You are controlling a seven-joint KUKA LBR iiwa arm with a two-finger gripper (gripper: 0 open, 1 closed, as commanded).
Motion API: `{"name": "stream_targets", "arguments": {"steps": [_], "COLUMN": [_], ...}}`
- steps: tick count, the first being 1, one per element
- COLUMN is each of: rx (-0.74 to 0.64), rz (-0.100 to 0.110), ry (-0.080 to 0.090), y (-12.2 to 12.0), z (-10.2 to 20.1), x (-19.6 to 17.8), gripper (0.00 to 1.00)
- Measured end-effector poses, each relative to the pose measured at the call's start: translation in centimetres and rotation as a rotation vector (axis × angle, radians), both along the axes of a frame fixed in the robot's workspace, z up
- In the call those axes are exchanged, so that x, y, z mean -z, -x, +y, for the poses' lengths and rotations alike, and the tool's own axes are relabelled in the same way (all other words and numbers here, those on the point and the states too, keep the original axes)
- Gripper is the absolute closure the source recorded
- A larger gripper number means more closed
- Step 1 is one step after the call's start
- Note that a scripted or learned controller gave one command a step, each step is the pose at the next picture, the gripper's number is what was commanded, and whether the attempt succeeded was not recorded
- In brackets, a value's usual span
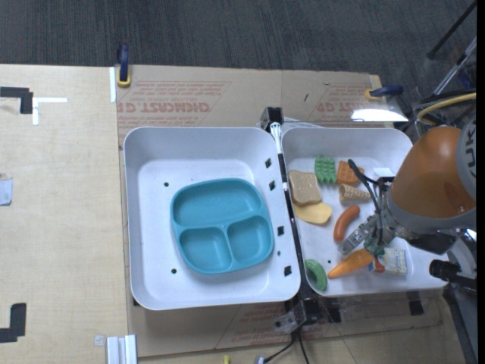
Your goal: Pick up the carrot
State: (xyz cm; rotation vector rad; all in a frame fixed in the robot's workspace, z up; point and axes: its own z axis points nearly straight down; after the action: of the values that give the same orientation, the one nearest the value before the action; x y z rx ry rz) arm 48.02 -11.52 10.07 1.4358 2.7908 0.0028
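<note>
The carrot (351, 265) lies just below-left of the gripper (369, 237), its long axis running left to right, tilted slightly. I can't tell the gripper's state.

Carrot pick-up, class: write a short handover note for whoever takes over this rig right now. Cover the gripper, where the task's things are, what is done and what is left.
Gripper: low in the right bin, just above the carrot's thick end; finger state unreadable.
Carrot: lying on the bin floor near the front edge, pointing left toward a green piece, a sausage just behind it.
Done: arm is over the carrot.
Left: grasp it and lift; no hold is visible.
</note>
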Motion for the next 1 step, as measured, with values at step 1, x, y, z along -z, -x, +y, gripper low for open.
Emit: {"name": "stream_targets", "arguments": {"steps": [1], "rx": [0.005], "rz": [-0.005], "ry": [0.001], "y": [-0.23], "z": [-0.05], "x": [-0.92], "gripper": [1.00]}}
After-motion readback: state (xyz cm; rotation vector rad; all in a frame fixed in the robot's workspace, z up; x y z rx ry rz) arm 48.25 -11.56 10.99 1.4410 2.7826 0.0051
